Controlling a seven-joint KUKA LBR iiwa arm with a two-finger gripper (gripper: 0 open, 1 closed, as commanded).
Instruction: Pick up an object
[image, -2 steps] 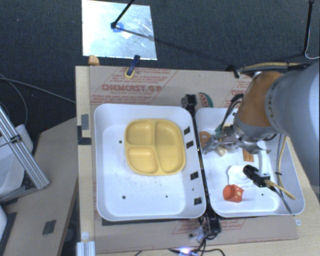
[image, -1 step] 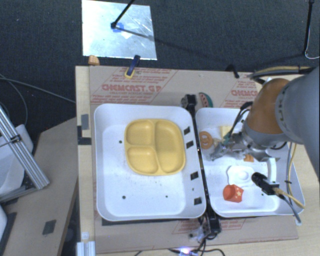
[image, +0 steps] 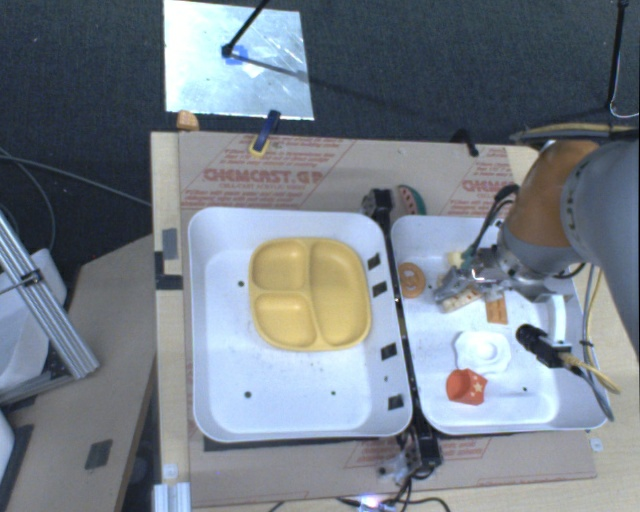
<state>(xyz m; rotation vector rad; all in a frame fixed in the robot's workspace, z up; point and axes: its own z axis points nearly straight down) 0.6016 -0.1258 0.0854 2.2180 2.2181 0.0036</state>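
Observation:
My gripper (image: 452, 292) hangs low over the upper middle of the right bin (image: 530, 405), reaching in from the right. Just to its left lies a small brown ring-shaped toy (image: 411, 278), a short gap away. A short orange-brown stick (image: 496, 310) lies right behind the gripper, to its lower right. Nearer the front of the same bin are a white fried-egg toy (image: 482, 351) and a red toy piece (image: 465, 386). From this view I see nothing held in the gripper.
The left bin (image: 220, 400) holds a yellow divided plate (image: 308, 293). A ridge with black clips (image: 392, 330) separates the two bins. Behind the bins lies brown cardboard with a small yellow-and-blue item (image: 264, 135).

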